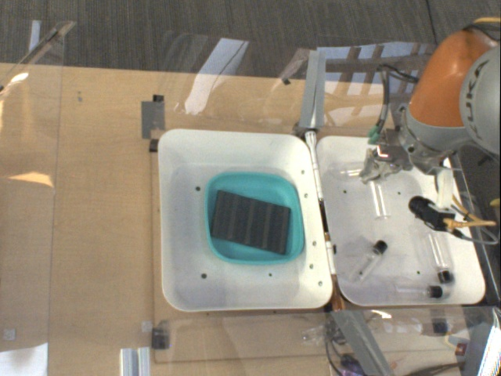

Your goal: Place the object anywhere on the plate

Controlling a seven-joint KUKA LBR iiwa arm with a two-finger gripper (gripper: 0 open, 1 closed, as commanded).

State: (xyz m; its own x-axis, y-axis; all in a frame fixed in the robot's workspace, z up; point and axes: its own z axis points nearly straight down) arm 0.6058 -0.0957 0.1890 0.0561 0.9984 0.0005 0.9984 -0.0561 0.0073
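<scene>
Dark ridged object [252, 222] is seen on the teal plate [290, 193] in the left bin [180, 210], well apart from the tool [383, 165]; whether the tool is gripping cannot be told.

camera spot: fixed up above the counter [78, 210], so it's one steady view

facing: looks down at a slant, with the dark floor [196, 14] showing past the counter's far edge

distance: far enough back that both white bins fit in whole, the left bin [180, 233] sitting about mid-frame and the right bin [344, 272] beside it

framing: lots of bare counter on the left, while the arm [446, 92] pokes in from the right and gets cut off by the frame edge
</scene>
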